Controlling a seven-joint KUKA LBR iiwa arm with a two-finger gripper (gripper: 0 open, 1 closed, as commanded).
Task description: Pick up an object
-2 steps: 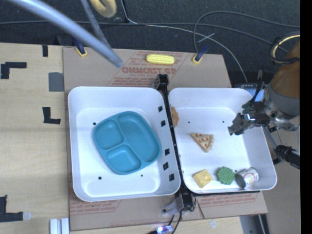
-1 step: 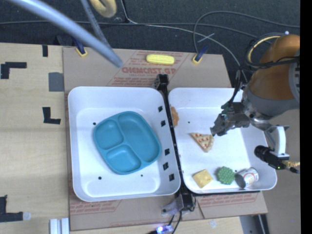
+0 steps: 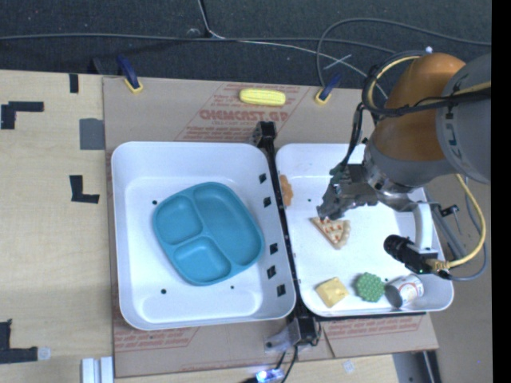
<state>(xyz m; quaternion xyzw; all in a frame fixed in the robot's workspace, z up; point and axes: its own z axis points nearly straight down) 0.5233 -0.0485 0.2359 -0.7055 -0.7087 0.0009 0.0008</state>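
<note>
In the right bin, a toy pizza slice lies near the middle. My gripper hangs right over its upper left edge, with the dark fingers pointing down at it. A yellow cheese-like block, a green bumpy toy and a small silver can sit along the bin's near edge. A small orange piece rests against the divider wall. Nothing shows between the fingers.
The left bin holds a blue divided plate. A yellow corn toy lies on the cardboard behind the bins. Black clips run along the divider. Cables trail from the arm at right.
</note>
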